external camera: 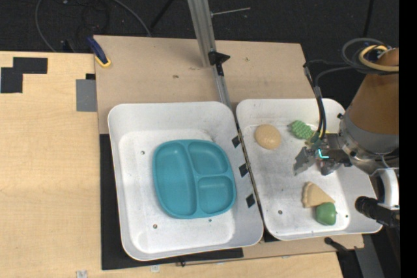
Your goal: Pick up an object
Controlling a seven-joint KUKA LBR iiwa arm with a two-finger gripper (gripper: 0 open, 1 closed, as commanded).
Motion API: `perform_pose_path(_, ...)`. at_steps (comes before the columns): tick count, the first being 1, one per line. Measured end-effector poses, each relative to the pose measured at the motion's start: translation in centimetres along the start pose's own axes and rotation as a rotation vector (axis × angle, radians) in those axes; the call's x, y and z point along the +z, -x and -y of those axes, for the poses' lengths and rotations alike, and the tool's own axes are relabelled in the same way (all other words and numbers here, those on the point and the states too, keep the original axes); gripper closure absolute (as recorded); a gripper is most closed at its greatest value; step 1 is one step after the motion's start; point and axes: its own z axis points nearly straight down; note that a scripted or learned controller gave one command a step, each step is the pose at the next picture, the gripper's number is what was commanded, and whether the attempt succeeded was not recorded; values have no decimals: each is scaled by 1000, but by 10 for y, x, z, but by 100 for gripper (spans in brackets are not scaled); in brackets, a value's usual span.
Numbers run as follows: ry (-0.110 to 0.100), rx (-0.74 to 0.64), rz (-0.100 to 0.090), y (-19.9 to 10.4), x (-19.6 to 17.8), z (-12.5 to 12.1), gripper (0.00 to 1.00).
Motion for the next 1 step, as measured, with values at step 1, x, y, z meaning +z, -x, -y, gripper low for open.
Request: perform_pose_path(1,2,0,0,0,-1,0,0)
